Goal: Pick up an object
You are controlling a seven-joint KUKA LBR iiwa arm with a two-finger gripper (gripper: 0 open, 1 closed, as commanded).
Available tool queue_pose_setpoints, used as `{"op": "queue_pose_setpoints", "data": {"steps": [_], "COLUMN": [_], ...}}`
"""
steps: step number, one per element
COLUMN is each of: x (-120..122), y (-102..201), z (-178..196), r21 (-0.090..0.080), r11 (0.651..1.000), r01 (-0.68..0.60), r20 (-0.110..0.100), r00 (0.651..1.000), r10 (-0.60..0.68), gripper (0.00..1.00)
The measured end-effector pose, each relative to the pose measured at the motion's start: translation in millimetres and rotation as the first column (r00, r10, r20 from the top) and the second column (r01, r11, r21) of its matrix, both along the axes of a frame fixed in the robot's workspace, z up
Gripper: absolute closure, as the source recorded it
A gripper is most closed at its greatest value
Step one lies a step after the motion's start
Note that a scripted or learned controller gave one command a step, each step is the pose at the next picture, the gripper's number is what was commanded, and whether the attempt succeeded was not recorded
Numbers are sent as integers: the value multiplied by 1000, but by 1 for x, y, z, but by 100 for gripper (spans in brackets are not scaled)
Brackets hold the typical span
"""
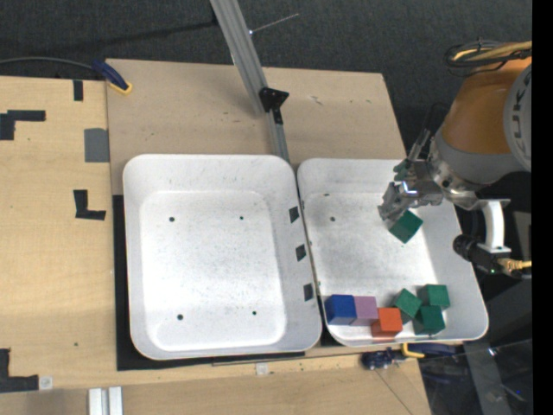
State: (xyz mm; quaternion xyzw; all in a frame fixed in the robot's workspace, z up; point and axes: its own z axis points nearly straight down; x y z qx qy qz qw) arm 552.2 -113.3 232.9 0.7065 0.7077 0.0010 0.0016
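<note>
Arm's jaws (403, 210) closed on green cube (405, 226), upper half hidden, over right bin (346, 180)

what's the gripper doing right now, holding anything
Gripper: shut on a green block, held over the right bin.

The claw (399, 213) grips a green block (404, 226) above the right bin (346, 175).
</note>
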Motion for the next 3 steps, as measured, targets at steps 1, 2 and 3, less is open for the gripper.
{"op": "queue_pose_setpoints", "data": {"steps": [1, 2, 3], "x": [-3, 1, -6], "y": [64, 115, 162], "z": [-4, -12, -3], "r21": [3, 2, 3], "r11": [1000, 1000, 1000], "r01": [-5, -5, -6], "r20": [-5, -7, -5], "r00": [1000, 1000, 1000], "r10": [5, 5, 6], "gripper": [100, 100, 100]}}
